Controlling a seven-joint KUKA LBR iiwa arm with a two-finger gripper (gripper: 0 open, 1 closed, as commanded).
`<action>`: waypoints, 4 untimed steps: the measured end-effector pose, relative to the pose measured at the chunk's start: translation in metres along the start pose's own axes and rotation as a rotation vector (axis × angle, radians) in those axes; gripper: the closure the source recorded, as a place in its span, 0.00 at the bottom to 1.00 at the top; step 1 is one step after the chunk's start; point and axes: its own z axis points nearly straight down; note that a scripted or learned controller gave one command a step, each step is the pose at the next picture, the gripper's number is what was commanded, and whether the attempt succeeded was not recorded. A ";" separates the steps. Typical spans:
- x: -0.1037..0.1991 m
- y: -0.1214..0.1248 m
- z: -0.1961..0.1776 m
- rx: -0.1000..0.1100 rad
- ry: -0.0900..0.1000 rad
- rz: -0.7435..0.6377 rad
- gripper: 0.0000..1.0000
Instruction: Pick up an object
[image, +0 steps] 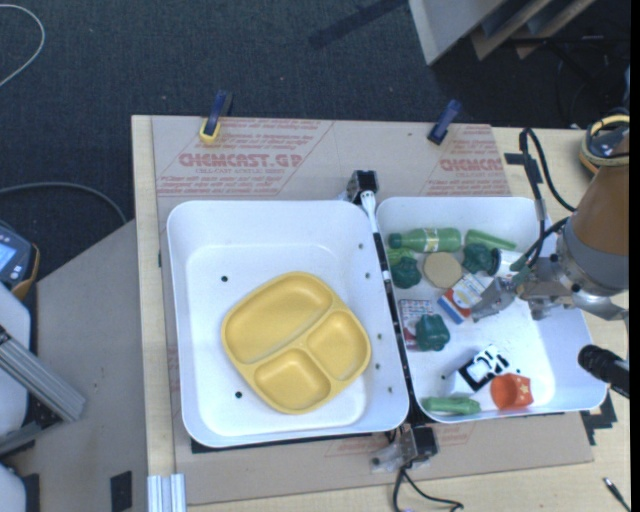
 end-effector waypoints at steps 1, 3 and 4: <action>0.000 0.003 -0.006 -0.013 -0.002 -0.003 0.00; -0.003 -0.007 0.113 -0.007 0.000 -0.003 0.00; -0.002 -0.008 0.121 -0.009 0.000 -0.004 0.00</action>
